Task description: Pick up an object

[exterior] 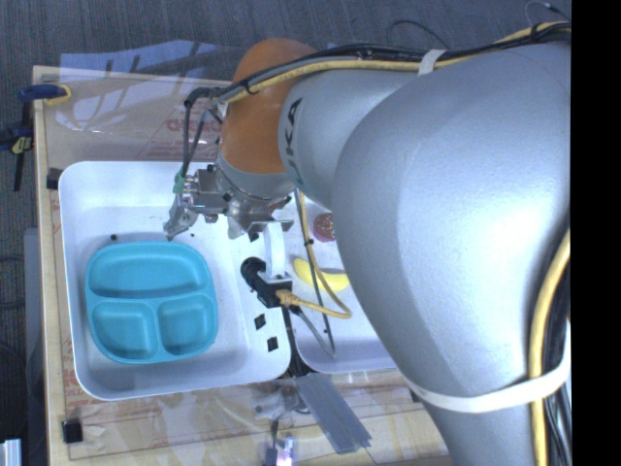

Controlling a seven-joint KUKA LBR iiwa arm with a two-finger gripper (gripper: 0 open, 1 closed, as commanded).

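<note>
The grey arm reaches in from the right, its end effector (180, 214) lowered, its fingertips seemingly empty

Even, soft light; slight blur

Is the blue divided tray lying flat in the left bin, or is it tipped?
Flat: the blue tray lies open side up on the left bin's floor.

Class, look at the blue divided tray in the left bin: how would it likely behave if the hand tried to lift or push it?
The tray looks like moulded plastic, so probably stiff and light. It lies flat and wide, so it should slide, not tip or roll. Its smooth, rounded rim may slip from a pinch.
</note>
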